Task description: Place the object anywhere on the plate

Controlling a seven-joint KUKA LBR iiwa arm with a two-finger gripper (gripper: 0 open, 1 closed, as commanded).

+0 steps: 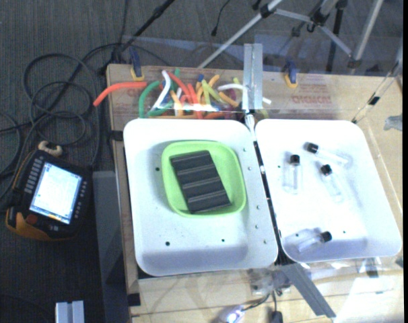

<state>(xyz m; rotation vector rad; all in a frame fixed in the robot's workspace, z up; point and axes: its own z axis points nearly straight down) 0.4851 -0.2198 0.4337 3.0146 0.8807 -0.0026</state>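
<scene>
Already a dark ribbed block [201, 181] lies flat on the green plate [236, 192], slightly turned, well inside the rim and covering most of the plate's middle. The plate itself sits in the left bin [147, 234], a little toward its far side. If that block is the object meant, the placing looks done, and nothing remains beyond the arm drawing clear. I judge that from how things lie, not from any motion. In the right bin [372, 231] lie several small clear vials with black caps: one [293, 170] near the divider, one [328, 155] toward the far side, one [329, 178] in the middle and one [312, 238] close to the near wall. If one of these is the real target, none touches the plate and the whole pick and carry is left. The hand's state I cannot tell. Coloured tubes [184, 93] lie heaped on the table behind the bins.
</scene>
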